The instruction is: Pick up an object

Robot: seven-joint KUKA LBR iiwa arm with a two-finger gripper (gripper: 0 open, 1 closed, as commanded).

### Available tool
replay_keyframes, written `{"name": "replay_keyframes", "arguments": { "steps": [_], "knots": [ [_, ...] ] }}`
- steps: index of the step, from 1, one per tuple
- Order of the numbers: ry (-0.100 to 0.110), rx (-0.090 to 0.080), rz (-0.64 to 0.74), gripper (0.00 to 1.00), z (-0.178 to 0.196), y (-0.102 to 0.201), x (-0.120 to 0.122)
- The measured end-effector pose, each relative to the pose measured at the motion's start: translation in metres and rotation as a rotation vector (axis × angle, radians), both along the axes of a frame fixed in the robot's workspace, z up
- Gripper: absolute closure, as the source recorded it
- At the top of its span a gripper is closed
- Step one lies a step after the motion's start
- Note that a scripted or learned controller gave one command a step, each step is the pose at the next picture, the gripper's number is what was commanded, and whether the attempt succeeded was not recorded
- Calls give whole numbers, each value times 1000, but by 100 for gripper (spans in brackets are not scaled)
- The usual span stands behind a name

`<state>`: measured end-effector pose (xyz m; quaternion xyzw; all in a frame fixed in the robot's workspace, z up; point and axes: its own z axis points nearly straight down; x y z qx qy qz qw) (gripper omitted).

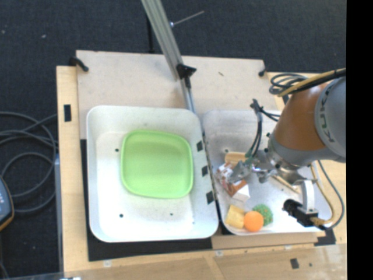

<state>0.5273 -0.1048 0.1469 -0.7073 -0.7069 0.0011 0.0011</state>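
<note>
My gripper (238, 172) hangs low over the middle of the right bin (227, 121), reaching in from the right under the orange wrist band. Just below it lies a crumpled clear wrapper with red-brown print (228, 185) beside a small white piece (241, 195). A tan block (235, 157) sits just above the gripper. Near the bin's front edge lie a pale yellow block (235, 217), an orange ball (253, 221) and a green bumpy item (264, 212). Whether anything sits in the gripper's grasp is hidden.
The left bin (99, 156) holds a square light-green plate (157, 163). A metal rod (166, 37) slants down from the top toward the divide between the bins. Black cables (288, 83) loop at the bench's right rear.
</note>
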Motion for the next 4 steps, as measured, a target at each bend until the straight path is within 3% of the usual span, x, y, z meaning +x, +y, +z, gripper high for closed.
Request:
{"name": "replay_keyframes", "arguments": {
  "steps": [1, 2, 4],
  "knots": [
    [-2, 0, 0, 0, -48, 0, 0],
    [-7, 0, -2, 100, -35, -1, 1],
    [-9, -1, 1, 100, 87, 4, -1]
  ]
}}
